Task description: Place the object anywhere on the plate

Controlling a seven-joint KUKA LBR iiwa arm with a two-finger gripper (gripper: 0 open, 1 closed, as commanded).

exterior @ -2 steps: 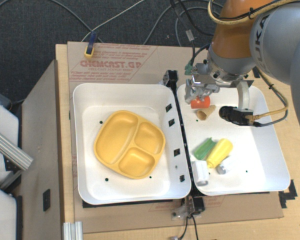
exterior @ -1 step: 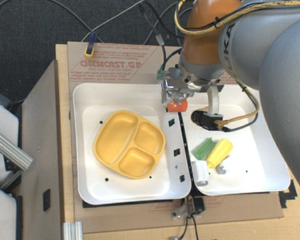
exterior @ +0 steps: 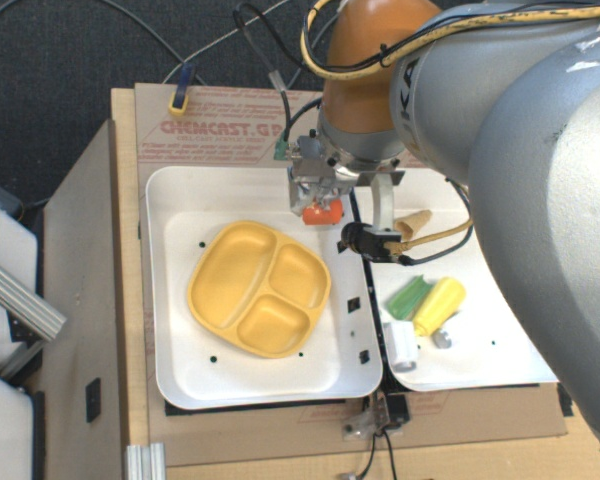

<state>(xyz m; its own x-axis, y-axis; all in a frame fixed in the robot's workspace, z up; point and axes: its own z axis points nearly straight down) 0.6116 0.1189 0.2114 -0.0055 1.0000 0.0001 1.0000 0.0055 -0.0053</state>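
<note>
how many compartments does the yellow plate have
3. The yellow plate in the left bin is divided into one long section along its left side, one at upper right, and one at lower right. None look hidden.

We note, in the right white bin (exterior: 510,363), a yellow-and-green corn cob toy (exterior: 427,303), a tan cone-shaped piece (exterior: 414,222) and a small white block (exterior: 400,345); brown lettered cardboard (exterior: 230,118) underlies both bins.
</note>
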